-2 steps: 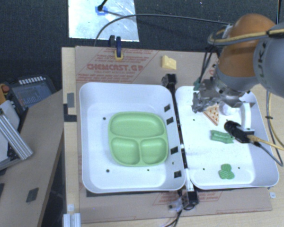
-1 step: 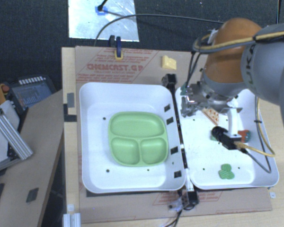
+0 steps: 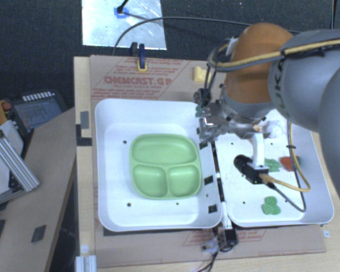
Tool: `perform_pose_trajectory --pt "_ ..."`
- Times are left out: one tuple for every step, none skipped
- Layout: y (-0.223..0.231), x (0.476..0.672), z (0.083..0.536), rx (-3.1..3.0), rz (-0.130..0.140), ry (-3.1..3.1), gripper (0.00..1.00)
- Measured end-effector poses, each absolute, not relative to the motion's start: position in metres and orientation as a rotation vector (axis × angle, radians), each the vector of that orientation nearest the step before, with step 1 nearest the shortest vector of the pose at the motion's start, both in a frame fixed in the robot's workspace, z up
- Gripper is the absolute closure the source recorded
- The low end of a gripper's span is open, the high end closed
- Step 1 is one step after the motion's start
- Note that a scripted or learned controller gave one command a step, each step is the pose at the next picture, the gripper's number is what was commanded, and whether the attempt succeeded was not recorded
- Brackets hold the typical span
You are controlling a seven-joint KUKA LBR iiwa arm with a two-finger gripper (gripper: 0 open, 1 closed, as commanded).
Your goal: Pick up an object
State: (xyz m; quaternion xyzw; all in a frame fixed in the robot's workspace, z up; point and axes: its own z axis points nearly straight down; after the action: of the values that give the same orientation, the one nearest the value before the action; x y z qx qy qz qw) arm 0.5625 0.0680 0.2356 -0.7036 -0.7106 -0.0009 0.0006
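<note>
Grey and dark metal, the end effector (image 3: 206,122) hangs over the seam between the two shallow white plastic bins, at the far end of that seam. From this slant I cannot tell whether it is open or closed, and nothing can be seen in its grasp. Above it rises the grey arm with its orange band (image 3: 259,47), reaching in from the right.

The left bin (image 3: 109,152) holds one pale green plastic divided plate (image 3: 164,166), lying flat near the bin's middle, just left of the end effector. The plate has three compartments, one wide one on the far side and two smaller ones on the near side.

The right bin (image 3: 320,207) holds two small things, well apart from the end effector. One is a small green leaf-shaped piece (image 3: 270,205) near the front rim. The other is a small orange-red piece (image 3: 287,164) toward the right wall, with a speck of green just beside it that is too small to identify.

Both bins rest on a brown board-like surface (image 3: 175,71). Red lettering (image 3: 137,79) on it reads "CHEMCAST" followed by a few characters that stay unclear. One blue and yellow clamp (image 3: 139,55) grips its far edge. Beyond that lies one crinkled silver foil sheet (image 3: 122,16).
</note>
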Motion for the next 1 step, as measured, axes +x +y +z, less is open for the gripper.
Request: perform_pose_trajectory --pt "0.1074 0.5375 0.229 -2.211 0.001 -2.229 1.0"
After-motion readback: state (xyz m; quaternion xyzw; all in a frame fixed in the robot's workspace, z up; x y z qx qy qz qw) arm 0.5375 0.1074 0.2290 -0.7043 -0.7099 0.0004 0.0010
